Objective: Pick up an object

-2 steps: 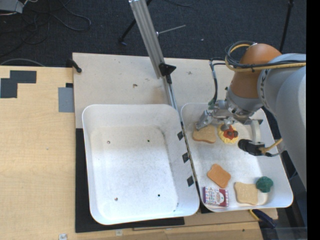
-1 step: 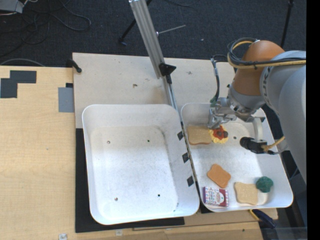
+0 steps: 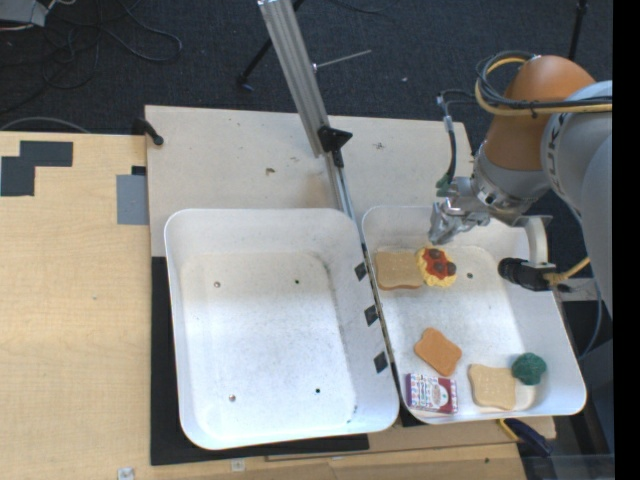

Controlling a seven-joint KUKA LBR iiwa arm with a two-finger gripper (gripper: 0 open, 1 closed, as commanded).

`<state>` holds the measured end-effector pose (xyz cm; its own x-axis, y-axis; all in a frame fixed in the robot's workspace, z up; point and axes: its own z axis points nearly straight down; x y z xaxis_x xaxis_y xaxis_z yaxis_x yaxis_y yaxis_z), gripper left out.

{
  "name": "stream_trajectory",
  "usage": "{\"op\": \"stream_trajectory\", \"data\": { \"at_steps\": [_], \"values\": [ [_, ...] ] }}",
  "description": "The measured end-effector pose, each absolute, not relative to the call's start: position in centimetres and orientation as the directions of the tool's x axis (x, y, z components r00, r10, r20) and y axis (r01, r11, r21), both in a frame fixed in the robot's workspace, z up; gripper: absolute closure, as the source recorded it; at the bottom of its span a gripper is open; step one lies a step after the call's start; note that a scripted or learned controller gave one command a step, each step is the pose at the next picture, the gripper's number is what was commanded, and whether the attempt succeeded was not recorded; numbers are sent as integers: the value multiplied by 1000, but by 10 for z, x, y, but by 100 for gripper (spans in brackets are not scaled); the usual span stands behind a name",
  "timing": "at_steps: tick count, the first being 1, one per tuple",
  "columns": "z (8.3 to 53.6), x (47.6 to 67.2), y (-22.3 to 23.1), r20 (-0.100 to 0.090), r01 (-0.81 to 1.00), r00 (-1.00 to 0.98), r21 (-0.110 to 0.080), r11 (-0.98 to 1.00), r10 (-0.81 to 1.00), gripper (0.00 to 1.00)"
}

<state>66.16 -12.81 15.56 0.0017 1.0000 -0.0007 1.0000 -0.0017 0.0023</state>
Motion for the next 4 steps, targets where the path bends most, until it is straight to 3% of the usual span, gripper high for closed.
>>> {"op": "stream_trajectory", "data": {
  "at_steps": [1, 2, 4],
  "values": [
    [220, 661, -129, -1, 1000, 0, 5, 0, 1000, 100],
    [224, 661, -129, 0, 1000, -2, 0, 2, 1000, 100],
    [227, 609, -44, 2, 1000, -3, -6, 3, 1000, 100]
  ]
}}
